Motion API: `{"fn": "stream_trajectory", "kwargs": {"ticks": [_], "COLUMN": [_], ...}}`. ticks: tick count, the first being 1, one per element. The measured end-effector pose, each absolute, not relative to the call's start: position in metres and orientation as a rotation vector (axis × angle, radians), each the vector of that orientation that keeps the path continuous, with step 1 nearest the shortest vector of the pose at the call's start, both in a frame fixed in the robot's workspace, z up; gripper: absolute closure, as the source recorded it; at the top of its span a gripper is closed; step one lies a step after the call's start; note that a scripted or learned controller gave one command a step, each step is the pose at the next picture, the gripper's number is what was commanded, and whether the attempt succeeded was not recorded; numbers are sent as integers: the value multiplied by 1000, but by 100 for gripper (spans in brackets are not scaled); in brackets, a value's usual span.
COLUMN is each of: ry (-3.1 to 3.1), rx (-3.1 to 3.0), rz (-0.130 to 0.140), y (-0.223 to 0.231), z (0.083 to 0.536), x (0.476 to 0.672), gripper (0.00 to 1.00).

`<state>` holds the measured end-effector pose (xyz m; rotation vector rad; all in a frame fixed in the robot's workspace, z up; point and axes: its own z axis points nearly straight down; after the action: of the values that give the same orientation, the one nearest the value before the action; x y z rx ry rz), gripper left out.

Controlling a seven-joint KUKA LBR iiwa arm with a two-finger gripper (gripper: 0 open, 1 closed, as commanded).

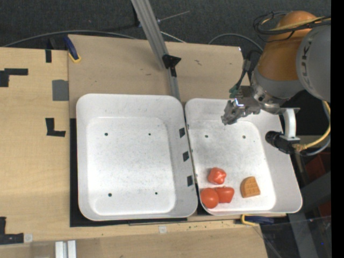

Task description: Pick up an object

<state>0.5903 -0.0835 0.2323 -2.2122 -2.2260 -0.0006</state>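
- Two shallow white plastic bins, rounded corners, speckled floors; left bin point(131, 155) and right bin point(236, 144) sit side by side, touching along a dark clipped seam.
- Objects lie in the right bin, toward its 6 o'clock end: a red rounded piece point(216, 176), glossy, lumpy; just at its 6 o'clock, touching it, a larger red lumpy piece point(216, 195), smooth-skinned, against the bin's near wall and seam corner; at 3 o'clock of these, slightly apart, a tan ridged block point(250, 187), roughly square with a scalloped top edge, matte.
- Gripper point(232, 114) is over the right bin's 12 o'clock end, well apart from all three objects; dark metal, small in the view; the fingertips merge into one dark shape, so cannot tell whether they are spread or pressed together; nothing visible between them.
- Arm point(290, 52) grey with orange band, cut off at the frame's 3 o'clock side; cabling hides part of the wrist.
- Bench point(32, 160) pale wood; a slanted grey metal bar point(153, 31) crosses from 12 o'clock.
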Motion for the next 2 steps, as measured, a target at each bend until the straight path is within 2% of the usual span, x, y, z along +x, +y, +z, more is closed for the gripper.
{"fn": "stream_trajectory", "kwargs": {"ticks": [2], "ry": [-2226], "rx": [-2211], "rz": [3], "y": [25], "z": [217], "x": [549], "gripper": [100]}}
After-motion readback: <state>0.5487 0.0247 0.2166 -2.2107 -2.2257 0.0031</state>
